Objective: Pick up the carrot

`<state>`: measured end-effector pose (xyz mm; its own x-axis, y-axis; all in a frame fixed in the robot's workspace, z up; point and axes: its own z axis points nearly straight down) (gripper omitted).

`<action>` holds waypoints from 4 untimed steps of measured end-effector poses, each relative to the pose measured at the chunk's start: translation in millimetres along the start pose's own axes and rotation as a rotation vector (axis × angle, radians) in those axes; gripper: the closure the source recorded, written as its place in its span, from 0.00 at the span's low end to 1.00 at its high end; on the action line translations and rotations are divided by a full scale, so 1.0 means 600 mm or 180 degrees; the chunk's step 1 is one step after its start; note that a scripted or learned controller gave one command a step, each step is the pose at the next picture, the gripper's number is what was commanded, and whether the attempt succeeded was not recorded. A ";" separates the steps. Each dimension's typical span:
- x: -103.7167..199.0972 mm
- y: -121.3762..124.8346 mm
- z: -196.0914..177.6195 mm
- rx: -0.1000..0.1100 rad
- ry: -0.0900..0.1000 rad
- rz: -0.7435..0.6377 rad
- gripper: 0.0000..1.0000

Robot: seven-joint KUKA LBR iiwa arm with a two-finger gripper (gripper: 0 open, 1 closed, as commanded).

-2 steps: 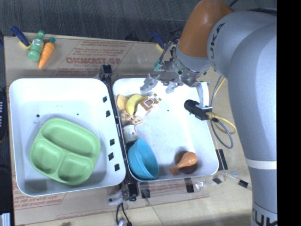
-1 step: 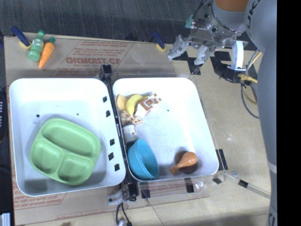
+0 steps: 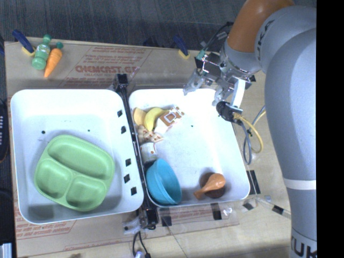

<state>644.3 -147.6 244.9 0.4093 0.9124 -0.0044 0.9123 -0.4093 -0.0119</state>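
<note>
1. Right now the gripper (image 3: 207, 90) hangs over the upper edge of the right bin (image 3: 228, 122), upper middle-right of the frame, under the arm's orange band (image 3: 250, 20).
2. Tool state: one pale finger points down-left toward the bin rim and a second dark part sits to its right, but the view is cluttered with cables, so I cannot tell whether it is spread or pressed together. Nothing visible between the fingers.
3. Carrot (image 3: 52, 61) lies outside both bins, upper left of the frame, on the cardboard bench surface (image 3: 107, 63), touching or just beside a green toy bottle (image 3: 40, 55). Well apart from the gripper, with the whole left bin (image 3: 27, 106) between them diagonally.
4. Right bin holds a banana (image 3: 153, 117) next to a small patterned toy, possibly a cookie or box (image 3: 171, 117), a blue bowl (image 3: 164, 181) tipped against the divider wall, and a brown drumstick-like toy (image 3: 210, 184) at lower right.
5. Left bin holds a green divided plate (image 3: 72, 171), flat.
6. Judgement: task looks barely started; the pick needs a long reach across to the upper-left corner.
7. Risk: the bottle sits so tight to the carrot that a closing grasp could catch or knock it instead.
</note>
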 end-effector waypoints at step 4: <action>-0.191 -0.210 0.254 -0.0050 0.0002 -0.2903 0.00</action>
<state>480.4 -200.1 94.7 -0.4709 0.8822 0.0006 0.8822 0.4709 0.0033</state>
